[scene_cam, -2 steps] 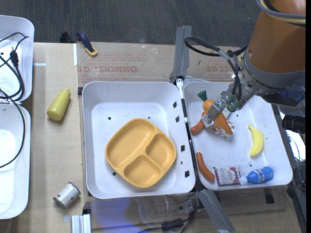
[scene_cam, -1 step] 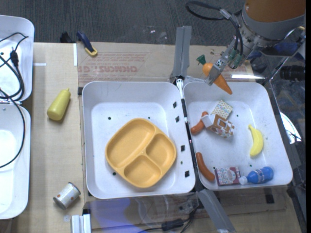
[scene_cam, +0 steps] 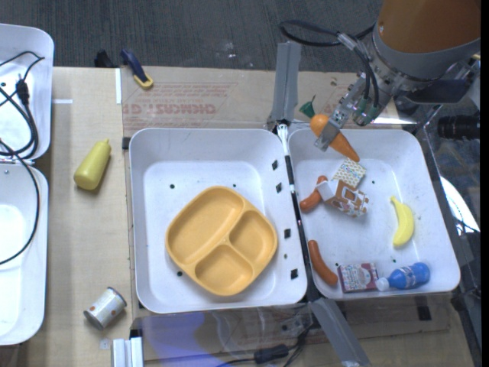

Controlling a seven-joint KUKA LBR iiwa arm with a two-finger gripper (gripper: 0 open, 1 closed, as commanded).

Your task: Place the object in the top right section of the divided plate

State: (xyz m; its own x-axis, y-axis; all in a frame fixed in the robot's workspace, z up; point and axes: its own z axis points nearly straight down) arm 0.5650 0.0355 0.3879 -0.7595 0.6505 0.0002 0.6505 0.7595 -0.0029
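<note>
The yellow divided plate (scene_cam: 221, 241) lies in the left white bin (scene_cam: 149, 205), set at a slant, with its three sections bare. The right white bin (scene_cam: 428, 197) holds the loose things. A toy carrot (scene_cam: 336, 138) lies near that bin's far left corner, its orange body angled down toward the middle of the bin. The tool (scene_cam: 330, 136) sits at the carrot's upper end, and its grey fingers (scene_cam: 327, 138) seem to be clamped on the carrot, though the view is too small to be sure of the contact. The grey arm with its orange band (scene_cam: 428, 10) comes in over the far right corner of the table (scene_cam: 191, 98).

Just below the carrot stands a small toy house (scene_cam: 348, 189), with a red sausage (scene_cam: 313, 197) touching its left side. A second sausage (scene_cam: 322, 263) lies near the bin's near left corner. Beside it, along the near edge, are a small red carton (scene_cam: 357, 277) and a blue bottle (scene_cam: 405, 276) on its side. A banana (scene_cam: 402, 222) lies toward the right wall.

On the table, left of the bins, lie a yellow squeeze bottle (scene_cam: 92, 165) and a small tin can (scene_cam: 105, 307).
</note>
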